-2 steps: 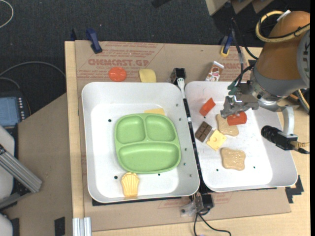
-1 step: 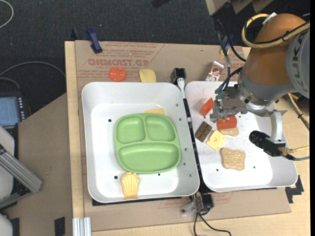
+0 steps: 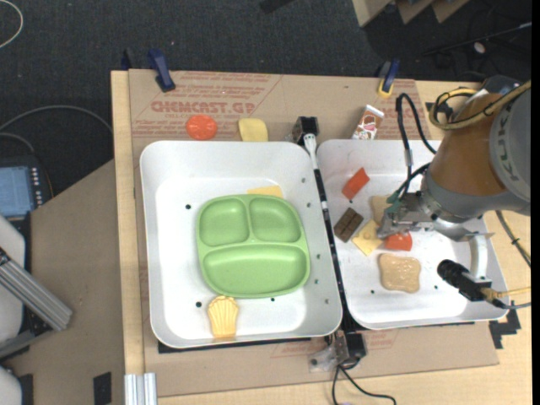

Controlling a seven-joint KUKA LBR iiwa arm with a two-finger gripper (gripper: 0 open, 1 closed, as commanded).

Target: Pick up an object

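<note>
The gripper hangs low in the right bin, just above a small red piece; I cannot tell its state. The piece looks light, rigid and smooth; taking it across its narrow sides seems best.

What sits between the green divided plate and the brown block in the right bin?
In the camera view, the bins' adjoining rims lie between the green divided plate and the brown block, plus bare bin floor.

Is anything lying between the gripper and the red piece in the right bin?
Nothing visible does. The gripper sits low in the right bin, right beside the red piece; the yellow wedge and toast piece lie off to the sides.
</note>
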